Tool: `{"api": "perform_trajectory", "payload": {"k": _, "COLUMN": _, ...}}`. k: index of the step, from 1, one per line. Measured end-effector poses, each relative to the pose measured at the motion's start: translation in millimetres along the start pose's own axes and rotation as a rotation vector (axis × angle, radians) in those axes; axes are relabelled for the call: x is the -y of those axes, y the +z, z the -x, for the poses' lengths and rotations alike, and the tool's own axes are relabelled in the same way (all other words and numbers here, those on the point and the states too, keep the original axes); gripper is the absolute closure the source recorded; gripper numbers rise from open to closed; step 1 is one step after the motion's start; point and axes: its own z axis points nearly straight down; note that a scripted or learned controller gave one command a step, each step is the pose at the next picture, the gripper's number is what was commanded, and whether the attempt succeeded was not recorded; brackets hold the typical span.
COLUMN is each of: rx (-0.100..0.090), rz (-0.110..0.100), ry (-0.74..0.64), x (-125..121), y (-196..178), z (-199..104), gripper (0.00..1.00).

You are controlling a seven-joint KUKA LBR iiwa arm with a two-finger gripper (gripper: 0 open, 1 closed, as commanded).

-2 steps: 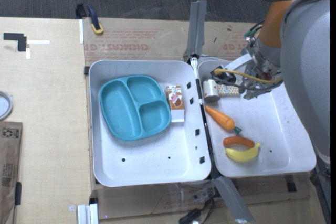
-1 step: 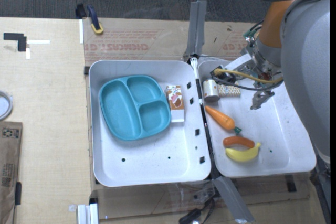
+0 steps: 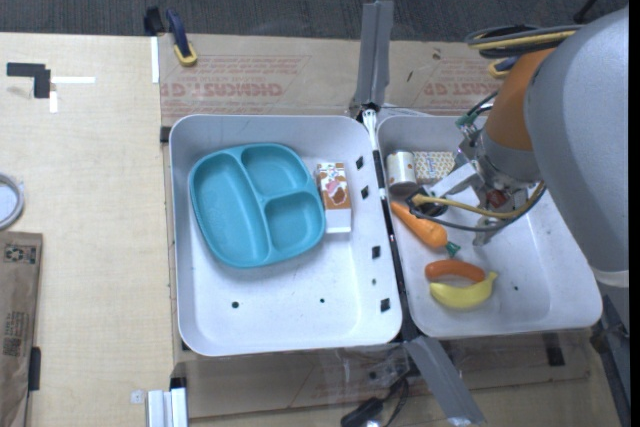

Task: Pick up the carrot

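Inside right bin (image 3: 560, 295): carrot (image 3: 420, 225), banana (image 3: 462, 292)

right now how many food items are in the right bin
3 clearly: the carrot near the bin's left wall, a reddish sausage-like piece below it, and a banana touching that piece. The arm covers the right bin's upper right, so more may be hidden.
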Motion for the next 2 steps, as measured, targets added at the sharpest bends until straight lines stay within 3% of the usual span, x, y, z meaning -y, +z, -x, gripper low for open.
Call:
{"api": "perform_trajectory", "payload": {"k": 1, "rx": 0.003, "rz": -0.002, "ry": 0.000, "x": -0.6, "y": -8.1, "z": 1.2, "gripper": 1.00}}
{"api": "perform_trajectory", "payload": {"k": 2, "rx": 0.004, "rz": -0.002, "ry": 0.001, "x": -0.5, "y": -8.1, "z": 1.2, "gripper": 0.00}}
